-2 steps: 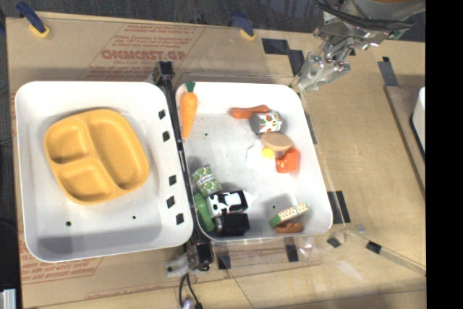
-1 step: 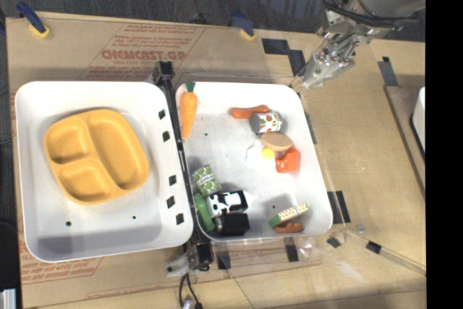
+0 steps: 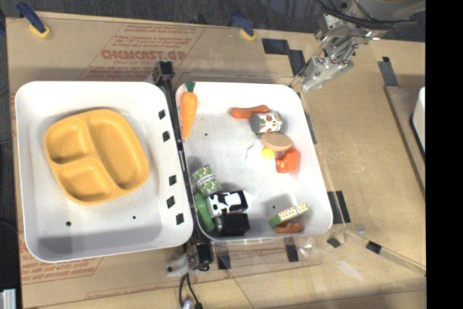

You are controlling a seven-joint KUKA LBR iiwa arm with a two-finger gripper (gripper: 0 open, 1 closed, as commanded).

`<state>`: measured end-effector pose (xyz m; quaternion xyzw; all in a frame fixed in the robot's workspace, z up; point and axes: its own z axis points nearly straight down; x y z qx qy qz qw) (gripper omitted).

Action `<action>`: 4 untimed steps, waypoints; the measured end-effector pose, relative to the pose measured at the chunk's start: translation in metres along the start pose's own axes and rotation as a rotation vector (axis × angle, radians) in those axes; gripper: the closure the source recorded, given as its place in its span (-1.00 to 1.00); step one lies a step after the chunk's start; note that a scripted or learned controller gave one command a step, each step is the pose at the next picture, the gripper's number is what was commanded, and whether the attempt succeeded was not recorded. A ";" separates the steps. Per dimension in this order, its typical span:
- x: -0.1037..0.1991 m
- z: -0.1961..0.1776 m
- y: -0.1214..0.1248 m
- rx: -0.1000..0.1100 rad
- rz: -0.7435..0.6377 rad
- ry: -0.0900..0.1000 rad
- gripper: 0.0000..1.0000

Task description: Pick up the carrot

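Still at the approach step, by the look of it: nothing lifted yet. Gripper point(image 3: 312, 79) poised at about one o'clock of the right bin point(image 3: 239, 155), just past its top right corner, over the brown bench point(image 3: 362, 155). Carrot point(image 3: 188, 111) lying at roughly eleven o'clock in that same bin, close against the left wall, green top toward twelve, well apart from the gripper. Next move probably calls for a sweep across toward nine o'clock, fingers lined up across the carrot's narrow width, then a descent. Fingers: impossible to tell how far open from this slant; nothing visible between them, touching nothing
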<state>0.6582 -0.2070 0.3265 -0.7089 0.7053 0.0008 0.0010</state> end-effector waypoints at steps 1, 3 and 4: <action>-0.004 -0.007 0.000 0.004 -0.141 0.000 1.00; -0.008 0.035 0.000 -0.003 -0.474 -0.002 1.00; -0.064 0.114 0.051 -0.006 -0.373 -0.006 1.00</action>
